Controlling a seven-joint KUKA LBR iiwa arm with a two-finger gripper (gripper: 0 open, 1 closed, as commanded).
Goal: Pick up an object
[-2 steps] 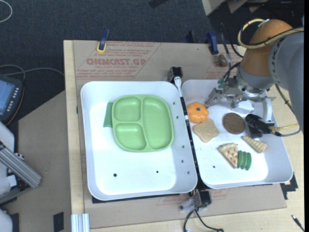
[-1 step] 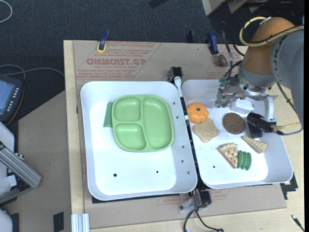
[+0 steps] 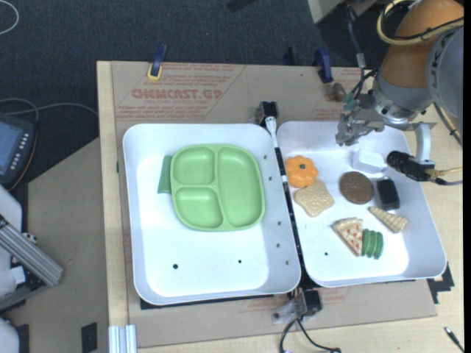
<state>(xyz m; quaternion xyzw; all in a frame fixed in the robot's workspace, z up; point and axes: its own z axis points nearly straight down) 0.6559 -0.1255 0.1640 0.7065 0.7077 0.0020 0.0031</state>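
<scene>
Nearest the camera, the front rim of the left bin (image 3: 213, 294) is seen, on a brown surface (image 3: 110, 197). Two white bins are counted, side by side, touching along a central seam.

Left bin: one green divided plate (image 3: 218, 186), three compartments, lying flat toward the far half. Two small dark specks are noted on the bin floor nearer the camera.

Right bin (image 3: 412, 267): seven loose items are counted. One orange pumpkin (image 3: 301, 171) by the seam; one tan cracker (image 3: 314, 198) just below it, touching or nearly so; one brown round cookie (image 3: 357, 187) in the middle; one black block (image 3: 387, 193) just right of the cookie; one pale wedge (image 3: 388, 218) below the block; one pizza slice (image 3: 349, 234) with one green ridged piece (image 3: 372, 243) against its right side. A white piece (image 3: 368, 159) is also seen near the far edge.

The claw (image 3: 350, 134) is held over the far part of the right bin, under the orange-banded arm (image 3: 412, 50). Whether it is released or clenched cannot be told; nothing is seen between it. The pumpkin lies to its left and nearer the camera, apart; the cookie lies nearer the camera, apart.

Two clamps, one yellow (image 3: 155, 68) and one blue (image 3: 324, 65), are noted on the far edge.
</scene>
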